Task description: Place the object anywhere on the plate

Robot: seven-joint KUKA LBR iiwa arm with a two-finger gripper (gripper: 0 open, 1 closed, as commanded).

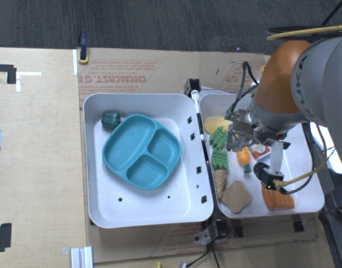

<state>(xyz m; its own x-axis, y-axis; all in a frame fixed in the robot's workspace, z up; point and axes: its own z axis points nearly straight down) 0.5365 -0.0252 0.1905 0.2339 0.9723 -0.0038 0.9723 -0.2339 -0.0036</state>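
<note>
Across the bench's 2 bins, I'm judging the gripper (pixel 241 140) is hovering over the right bin's (pixel 304 200) food for picking, grip state untellable, blue plate (pixel 141 151) waiting.

Teal three-compartment plate (pixel 141 151) flat in the left bin (pixel 98 200), nothing on it.

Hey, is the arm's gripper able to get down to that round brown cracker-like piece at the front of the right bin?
Probably yes. The round brown cracker-like piece lies uncovered at the right white bin's front, and the gripper hangs just behind it over the green leafy toys.
</note>
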